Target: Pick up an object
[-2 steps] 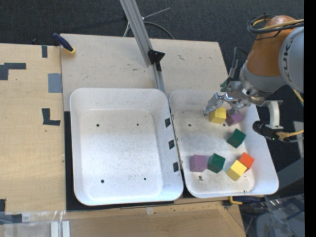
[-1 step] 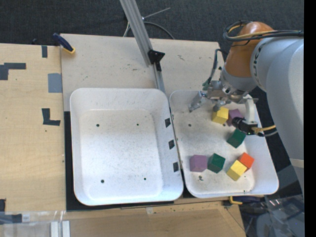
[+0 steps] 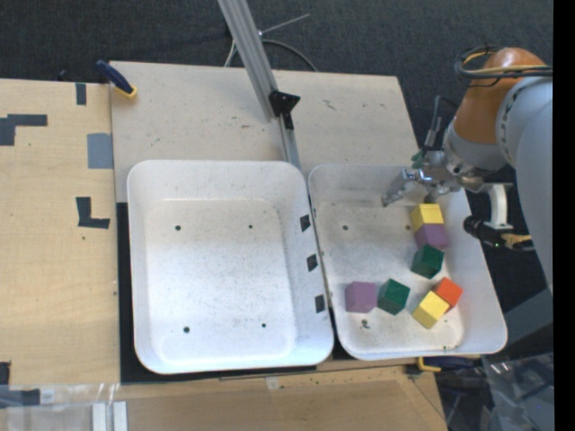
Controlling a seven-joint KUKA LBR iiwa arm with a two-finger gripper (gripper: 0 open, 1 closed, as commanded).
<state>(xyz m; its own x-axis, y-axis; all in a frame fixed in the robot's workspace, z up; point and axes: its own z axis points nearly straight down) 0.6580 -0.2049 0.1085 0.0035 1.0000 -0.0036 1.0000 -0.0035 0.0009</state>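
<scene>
No legible writing or labels on anything in view. My gripper (image 3: 398,193) hangs over the upper part of the right bin (image 3: 359,187), nothing between its fingers; whether they are spread or pressed together I cannot tell. Just beside it lies a yellow block (image 3: 428,215) touching a purple block (image 3: 434,235), then a green block (image 3: 427,260); lower down sit a purple cube (image 3: 361,296), green cube (image 3: 393,295), yellow cube (image 3: 431,308) and orange block (image 3: 447,290); the left bin (image 3: 144,187) lies alongside on the surface (image 3: 180,106).

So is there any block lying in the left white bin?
No, all seven small blocks lie in the right white bin.
</scene>
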